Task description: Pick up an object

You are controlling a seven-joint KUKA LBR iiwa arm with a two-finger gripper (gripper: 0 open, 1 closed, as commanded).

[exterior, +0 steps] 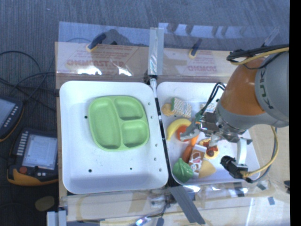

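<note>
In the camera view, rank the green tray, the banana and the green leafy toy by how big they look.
1. Green tray, by far the largest.
2. Banana and green leafy toy: too alike to rank.

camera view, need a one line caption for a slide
Robot arm reaches over the right bin of toy food, banana among it; a green divided plate lies in the left bin.

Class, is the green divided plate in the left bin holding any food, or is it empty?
Empty: the green divided plate shows three bare compartments.
</note>
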